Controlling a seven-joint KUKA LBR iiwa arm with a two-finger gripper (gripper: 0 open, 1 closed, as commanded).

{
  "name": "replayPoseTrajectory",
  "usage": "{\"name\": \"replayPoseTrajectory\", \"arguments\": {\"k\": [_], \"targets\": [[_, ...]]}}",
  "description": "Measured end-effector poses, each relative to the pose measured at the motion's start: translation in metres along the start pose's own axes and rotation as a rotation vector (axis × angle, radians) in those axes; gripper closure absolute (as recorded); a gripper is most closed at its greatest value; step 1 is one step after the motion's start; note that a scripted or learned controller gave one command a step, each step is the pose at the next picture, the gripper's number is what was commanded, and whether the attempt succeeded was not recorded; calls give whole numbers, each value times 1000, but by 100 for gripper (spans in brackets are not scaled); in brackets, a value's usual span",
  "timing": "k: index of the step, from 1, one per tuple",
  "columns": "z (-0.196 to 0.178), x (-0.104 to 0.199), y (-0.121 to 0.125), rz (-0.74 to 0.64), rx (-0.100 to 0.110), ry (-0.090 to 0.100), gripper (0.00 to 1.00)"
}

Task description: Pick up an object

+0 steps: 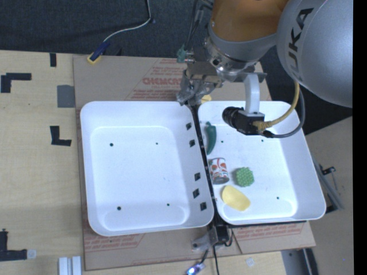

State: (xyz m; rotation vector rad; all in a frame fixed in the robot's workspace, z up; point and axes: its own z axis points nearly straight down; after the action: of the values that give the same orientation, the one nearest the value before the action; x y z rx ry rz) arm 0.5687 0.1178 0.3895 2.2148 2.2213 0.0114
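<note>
One slim green object [210, 137], long axis running top to bottom; end effector [192, 93] grip state unclear.

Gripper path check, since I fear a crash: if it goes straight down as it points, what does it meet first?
Probably the far end of the divider between the bins, below the gripper; depth is unclear.

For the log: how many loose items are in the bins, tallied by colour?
Dark green item: 1
Light green bumpy ball: 1
Yellow item: 1
Red and white can: 1
Total: 4, all in the right bin.
</note>
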Motion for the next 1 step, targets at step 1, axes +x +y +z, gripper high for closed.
{"name": "replayPoseTrajectory", "arguments": {"k": [1], "targets": [[105, 64, 15, -3, 16, -3, 100]]}}
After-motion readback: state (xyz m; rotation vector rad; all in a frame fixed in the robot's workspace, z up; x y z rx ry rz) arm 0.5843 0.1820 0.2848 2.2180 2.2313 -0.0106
